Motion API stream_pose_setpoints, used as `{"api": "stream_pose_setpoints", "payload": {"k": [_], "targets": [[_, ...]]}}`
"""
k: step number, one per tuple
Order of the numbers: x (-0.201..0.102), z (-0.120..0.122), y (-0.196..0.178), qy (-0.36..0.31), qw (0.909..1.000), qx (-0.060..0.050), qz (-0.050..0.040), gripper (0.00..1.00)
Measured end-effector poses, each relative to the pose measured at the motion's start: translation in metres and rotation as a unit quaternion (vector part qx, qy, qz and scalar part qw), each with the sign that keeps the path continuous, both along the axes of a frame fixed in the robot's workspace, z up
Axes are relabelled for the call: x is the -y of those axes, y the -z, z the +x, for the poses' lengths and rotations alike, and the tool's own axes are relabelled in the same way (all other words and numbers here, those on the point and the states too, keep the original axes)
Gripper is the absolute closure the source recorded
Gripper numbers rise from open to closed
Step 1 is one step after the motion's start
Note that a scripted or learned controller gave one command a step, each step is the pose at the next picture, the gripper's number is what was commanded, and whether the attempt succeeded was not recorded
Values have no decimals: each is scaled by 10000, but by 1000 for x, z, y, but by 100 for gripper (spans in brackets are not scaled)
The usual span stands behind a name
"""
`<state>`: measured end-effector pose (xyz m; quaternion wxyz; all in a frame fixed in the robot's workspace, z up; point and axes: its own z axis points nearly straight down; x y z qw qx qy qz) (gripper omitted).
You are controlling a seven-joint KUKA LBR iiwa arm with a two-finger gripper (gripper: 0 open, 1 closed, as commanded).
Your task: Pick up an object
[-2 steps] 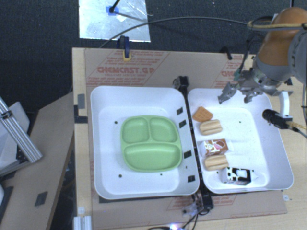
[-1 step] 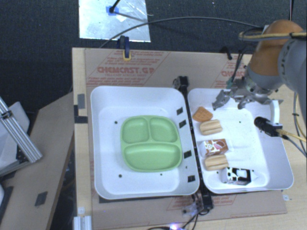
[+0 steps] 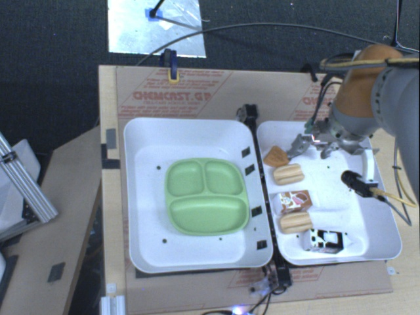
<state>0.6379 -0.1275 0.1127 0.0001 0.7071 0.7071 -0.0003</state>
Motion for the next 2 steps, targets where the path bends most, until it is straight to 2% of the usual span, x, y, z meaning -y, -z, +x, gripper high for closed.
{"api": "stream_pose_setpoints", "payload": {"k": [1, 2], "targets": [[0, 2, -13, -1, 10000, 26, -4, 100], [-8, 11, -66, -26, 10000, 39, -2, 100]]}}
